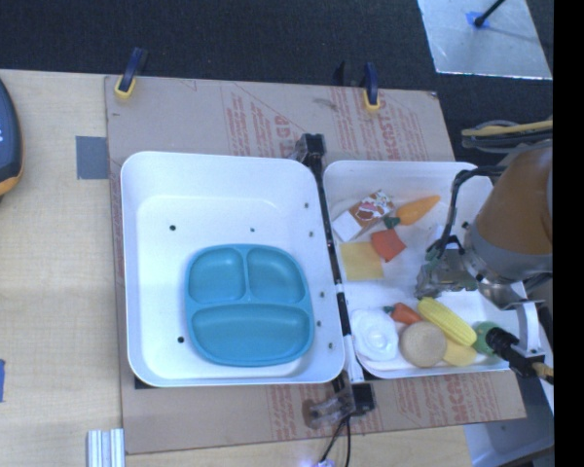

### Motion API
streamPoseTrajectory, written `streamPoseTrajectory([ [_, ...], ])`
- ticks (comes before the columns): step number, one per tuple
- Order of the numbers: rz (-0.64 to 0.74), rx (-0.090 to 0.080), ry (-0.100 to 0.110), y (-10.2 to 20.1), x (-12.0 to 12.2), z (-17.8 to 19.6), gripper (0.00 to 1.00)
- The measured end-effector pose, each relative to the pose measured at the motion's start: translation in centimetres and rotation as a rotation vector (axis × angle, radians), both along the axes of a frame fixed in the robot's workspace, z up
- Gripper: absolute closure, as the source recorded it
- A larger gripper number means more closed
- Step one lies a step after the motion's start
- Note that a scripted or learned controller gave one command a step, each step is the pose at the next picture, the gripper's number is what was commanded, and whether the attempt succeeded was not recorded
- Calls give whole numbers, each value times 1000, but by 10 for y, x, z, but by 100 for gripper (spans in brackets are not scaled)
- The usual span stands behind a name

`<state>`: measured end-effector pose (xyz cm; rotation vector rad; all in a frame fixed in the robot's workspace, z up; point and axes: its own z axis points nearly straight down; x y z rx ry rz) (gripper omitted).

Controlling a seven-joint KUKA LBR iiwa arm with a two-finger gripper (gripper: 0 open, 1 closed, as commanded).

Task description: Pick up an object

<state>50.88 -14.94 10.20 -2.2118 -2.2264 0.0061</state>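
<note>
Camera view looks down on a wooden desk [49, 290] with a cardboard sheet [273, 115] clamped to it and two white bins side by side. Left bin [151, 178] holds a blue divided plate [248, 305], lying flat toward its near side. Right bin [343, 178] carries the small things: a toy carrot [416, 208] near the far wall, a red block [388, 245] and a yellow slice [361, 261] just beside each other, a white round piece [377, 337], a tan disc [423, 344] and a corn cob [447, 321] along the near side, the cob resting against the disc. Reaching in from the right, the arm [514, 212] hangs over that bin, its claw [440, 278] low between the red block and the corn cob. Whether the claw is apart or together cannot be told; nothing is seen in its grip.
</note>
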Motion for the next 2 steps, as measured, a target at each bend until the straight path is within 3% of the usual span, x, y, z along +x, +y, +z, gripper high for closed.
streamPoseTrajectory([
  [1,-4,-3,-10,-30,20,70,100],
  [2,-4,1,-2,-28,18,66,0],
])
